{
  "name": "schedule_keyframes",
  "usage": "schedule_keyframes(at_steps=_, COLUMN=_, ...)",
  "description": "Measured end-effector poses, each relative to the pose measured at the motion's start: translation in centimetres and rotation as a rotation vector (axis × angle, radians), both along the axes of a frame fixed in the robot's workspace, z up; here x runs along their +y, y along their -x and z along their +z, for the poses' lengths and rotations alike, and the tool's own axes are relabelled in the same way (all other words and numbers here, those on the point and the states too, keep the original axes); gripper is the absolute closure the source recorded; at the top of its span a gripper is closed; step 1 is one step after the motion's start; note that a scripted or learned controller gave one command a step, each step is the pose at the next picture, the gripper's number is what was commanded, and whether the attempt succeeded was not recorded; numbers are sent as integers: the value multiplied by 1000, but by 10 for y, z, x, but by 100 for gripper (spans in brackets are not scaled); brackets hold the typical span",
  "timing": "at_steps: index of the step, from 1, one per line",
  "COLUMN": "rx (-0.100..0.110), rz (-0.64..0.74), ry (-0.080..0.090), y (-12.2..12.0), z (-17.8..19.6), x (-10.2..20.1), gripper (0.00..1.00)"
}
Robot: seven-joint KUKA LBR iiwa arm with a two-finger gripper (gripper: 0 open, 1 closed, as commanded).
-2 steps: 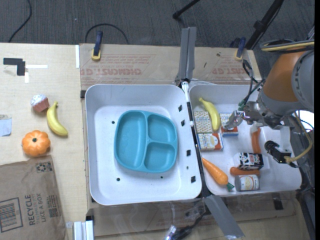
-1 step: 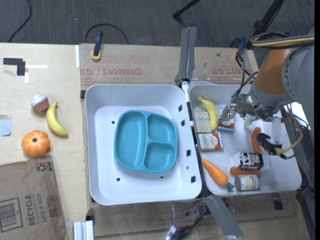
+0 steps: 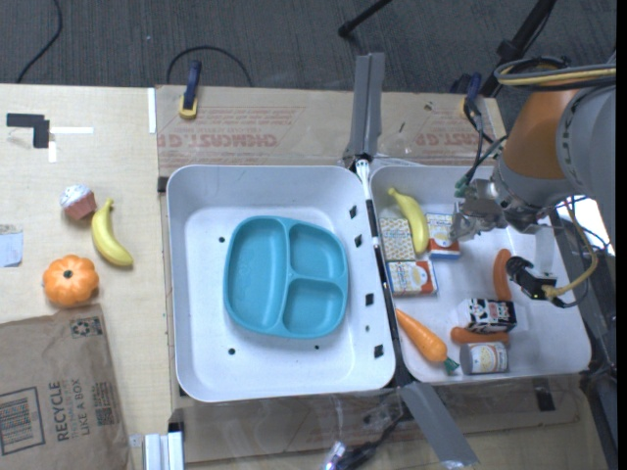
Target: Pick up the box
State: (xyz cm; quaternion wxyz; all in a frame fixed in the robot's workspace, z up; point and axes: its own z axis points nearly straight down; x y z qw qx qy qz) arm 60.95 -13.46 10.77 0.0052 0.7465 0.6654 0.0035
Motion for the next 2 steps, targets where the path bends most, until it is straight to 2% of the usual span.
schedule_keyframes(at_steps=1, rx=12, rz=-122, ry=-2, y=-20, z=64, x=-35, gripper=100)
schedule_keyframes(at_steps=2, rx=13, rz=-122, ry=-2, y=-20, z=63, x=-34, gripper=0)
